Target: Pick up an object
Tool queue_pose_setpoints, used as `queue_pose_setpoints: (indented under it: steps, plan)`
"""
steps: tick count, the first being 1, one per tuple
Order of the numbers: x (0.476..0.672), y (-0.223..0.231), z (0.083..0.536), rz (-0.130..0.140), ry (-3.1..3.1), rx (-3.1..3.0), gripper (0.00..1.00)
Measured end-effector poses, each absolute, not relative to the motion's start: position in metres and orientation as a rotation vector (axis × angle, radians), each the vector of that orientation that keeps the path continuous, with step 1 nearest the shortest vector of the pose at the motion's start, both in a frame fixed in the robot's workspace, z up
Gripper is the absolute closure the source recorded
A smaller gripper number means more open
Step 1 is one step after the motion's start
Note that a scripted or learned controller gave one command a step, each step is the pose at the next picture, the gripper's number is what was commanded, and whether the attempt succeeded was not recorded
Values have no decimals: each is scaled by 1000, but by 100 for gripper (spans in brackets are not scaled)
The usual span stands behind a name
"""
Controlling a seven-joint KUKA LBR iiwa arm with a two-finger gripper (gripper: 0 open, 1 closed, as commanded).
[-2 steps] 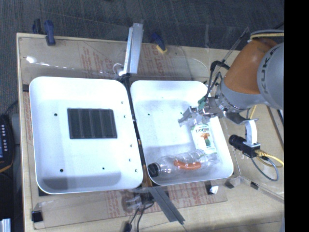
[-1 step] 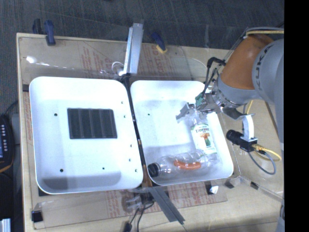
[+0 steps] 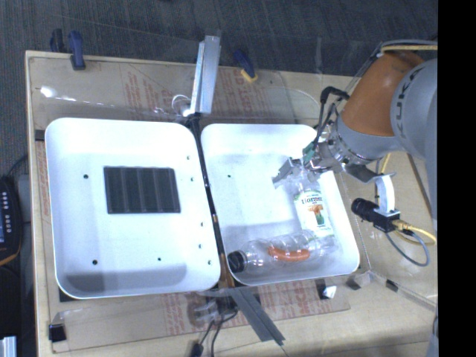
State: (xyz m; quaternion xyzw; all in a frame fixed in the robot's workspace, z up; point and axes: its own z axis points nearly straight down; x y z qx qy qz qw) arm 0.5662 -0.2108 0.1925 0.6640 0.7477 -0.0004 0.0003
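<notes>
Lying along the near wall of the right bin (image 3: 223, 192), a clear plastic bottle (image 3: 279, 253) rests on its side, its dark cap pointing toward the divider between the two bins and an orange patch showing through its middle. Just beyond its far end, close to the bin's right wall, a second clear bottle (image 3: 312, 208) lies with a white label bearing orange and green print; it runs away from the camera, its upper end toward the arm's tool. Across the divider, the left bin (image 3: 67, 199) holds a dark ribbed rectangular tray (image 3: 141, 190), flat on the floor and well apart from all four walls. Farther back in the right bin, the gripper (image 3: 309, 162) hangs low over the upper end of the labelled bottle, near a crumpled bit of clear or grey material (image 3: 286, 173); whether its fingers are spread or closed cannot be told from this angle, nor whether they touch the bottle. Behind it rises the grey arm (image 3: 416, 106) with its orange band (image 3: 372, 99), coming in from the right.
</notes>
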Motion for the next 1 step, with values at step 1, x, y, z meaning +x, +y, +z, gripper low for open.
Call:
queue_pose_setpoints:
  steps: [1]
  plan:
    - [604, -204, 91, -3, 2513, 1895, 0]
